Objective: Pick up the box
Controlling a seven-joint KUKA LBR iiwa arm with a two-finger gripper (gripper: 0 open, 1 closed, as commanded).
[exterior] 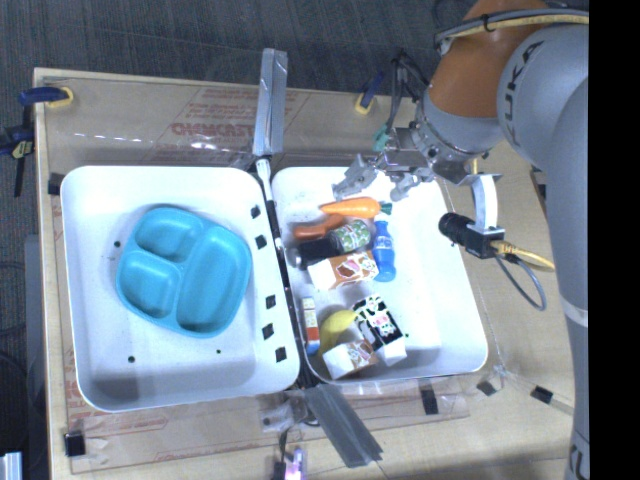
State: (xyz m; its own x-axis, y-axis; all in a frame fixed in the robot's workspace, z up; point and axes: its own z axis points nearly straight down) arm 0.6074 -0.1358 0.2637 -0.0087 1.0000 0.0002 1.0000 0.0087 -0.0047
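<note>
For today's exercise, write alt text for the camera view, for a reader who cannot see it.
A grey robot arm's pincer hovers over the far end of the right bin, above an orange carrot atop a pile with a blue bottle and a black-and-white box. The left bin holds a blue divided tray.

Bench [130, 103] bearing two white bins side by side, left bin [90, 298] and right bin [455, 313] touching.
</note>
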